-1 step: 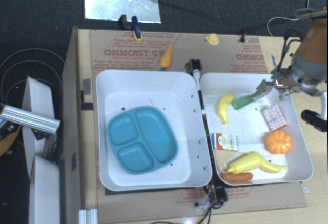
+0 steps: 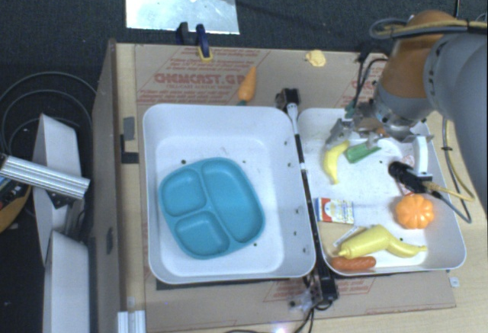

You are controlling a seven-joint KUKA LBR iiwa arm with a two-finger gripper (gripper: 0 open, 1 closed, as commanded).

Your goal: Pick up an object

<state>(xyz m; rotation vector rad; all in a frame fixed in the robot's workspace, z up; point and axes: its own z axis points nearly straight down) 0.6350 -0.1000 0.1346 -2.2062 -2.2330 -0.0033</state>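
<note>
Banana [image 2: 333, 161] lies in the right bin [image 2: 450, 248], where we see our claw [image 2: 355, 133] spread just above it, beside a green block [image 2: 361, 152], pinching nothing.

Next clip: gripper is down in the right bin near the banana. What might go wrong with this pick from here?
1. The gripper sits over both the banana and a green block, which lie touching; it may catch both, or nudge one aside.
2. The banana is curved and lies flat, so it may slip out on lifting.
3. The spot is near the bin wall, which could block a finger.
</note>
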